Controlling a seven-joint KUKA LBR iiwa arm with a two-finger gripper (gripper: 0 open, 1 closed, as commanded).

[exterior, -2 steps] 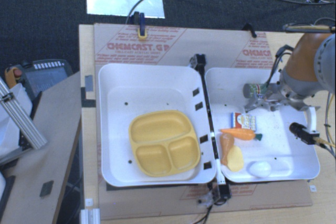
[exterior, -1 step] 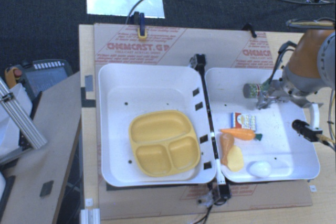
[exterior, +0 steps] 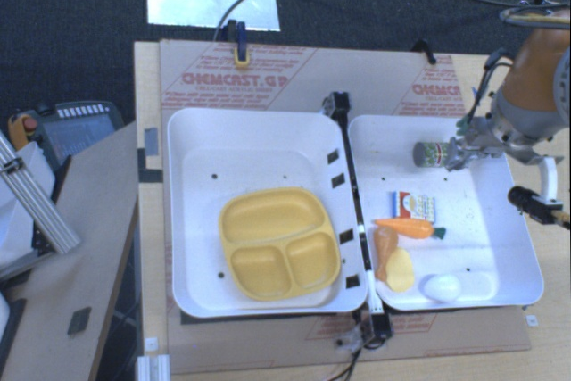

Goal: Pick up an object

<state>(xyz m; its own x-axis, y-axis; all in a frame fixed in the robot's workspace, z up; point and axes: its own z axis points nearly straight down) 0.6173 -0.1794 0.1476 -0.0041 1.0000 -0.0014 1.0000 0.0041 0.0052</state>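
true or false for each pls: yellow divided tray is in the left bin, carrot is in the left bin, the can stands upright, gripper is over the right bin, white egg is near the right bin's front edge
1. The yellow three-compartment plastic tray lies in the left white bin: true.
2. The orange toy carrot lies in the left bin: false, it lies in the right white bin.
3. The small green-labelled can stands upright: false, it lies on its side.
4. The gripper is over the right bin: true, beside the can.
5. The white egg-shaped object sits near the right bin's front edge: true.

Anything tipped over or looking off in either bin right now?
The small can in the right bin lies on its side by the gripper. The yellow tray sits slightly askew in the left bin.
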